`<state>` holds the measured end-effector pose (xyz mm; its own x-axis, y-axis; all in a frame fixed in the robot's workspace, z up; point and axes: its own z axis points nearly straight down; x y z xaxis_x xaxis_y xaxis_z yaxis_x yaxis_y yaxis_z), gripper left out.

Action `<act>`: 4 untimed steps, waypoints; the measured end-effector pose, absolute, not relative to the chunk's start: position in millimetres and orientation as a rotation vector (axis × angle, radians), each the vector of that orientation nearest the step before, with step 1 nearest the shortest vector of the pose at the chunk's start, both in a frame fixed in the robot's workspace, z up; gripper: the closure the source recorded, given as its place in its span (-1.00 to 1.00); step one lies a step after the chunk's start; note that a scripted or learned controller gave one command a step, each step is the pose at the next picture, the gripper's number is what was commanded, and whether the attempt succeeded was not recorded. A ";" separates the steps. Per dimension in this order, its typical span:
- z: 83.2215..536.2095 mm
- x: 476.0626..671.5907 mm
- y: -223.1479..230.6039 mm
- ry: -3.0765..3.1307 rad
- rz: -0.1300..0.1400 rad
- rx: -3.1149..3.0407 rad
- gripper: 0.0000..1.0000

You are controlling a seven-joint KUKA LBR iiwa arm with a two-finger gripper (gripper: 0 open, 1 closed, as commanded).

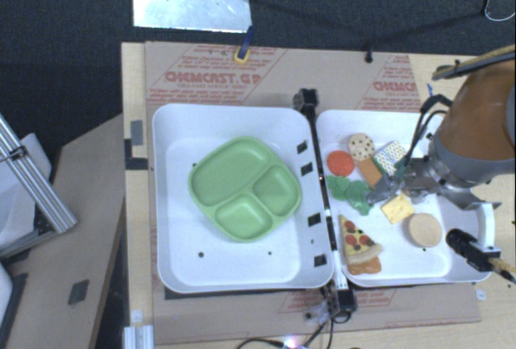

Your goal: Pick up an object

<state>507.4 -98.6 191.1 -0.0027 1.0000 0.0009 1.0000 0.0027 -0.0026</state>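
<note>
My claw [380, 193] hangs low in the right bin [459, 271], just beside the green toy [348, 191]. I cannot tell how it is set. The yellow cheese piece [397, 209] lies near the green toy, on its right

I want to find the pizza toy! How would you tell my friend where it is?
Look in the right white bin, at its near left corner. The pizza slice lies there, below the green leafy toy. It alone is a triangle with red dots and a tan crust.
</note>
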 end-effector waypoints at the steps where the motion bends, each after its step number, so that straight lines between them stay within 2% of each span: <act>1: 192.1 508.2 -98.6 -2.225 -0.001 -2.218 -1.00; 2: 140.8 518.2 -95.8 -2.221 0.002 -2.218 -1.00; 3: 89.7 518.9 -95.5 -2.221 -0.002 -2.222 -1.00; 4: 102.1 519.7 -95.9 -2.224 -0.004 -2.223 1.00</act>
